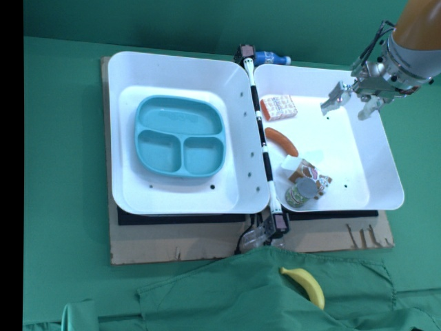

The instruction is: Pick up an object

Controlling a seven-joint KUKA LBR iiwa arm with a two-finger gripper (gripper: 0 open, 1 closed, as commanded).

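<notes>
The right bin holds a small orange-and-white box, a sausage, a small carton and a tin can near its front left. My gripper hovers over the bin's far right part, its two fingers spread apart with nothing between them. It stands well to the right of the box and sausage.
The left bin carries a teal divided plate. A blue bottle lies behind the bins. A banana rests on the green cloth in front. A black-and-white bar separates the bins.
</notes>
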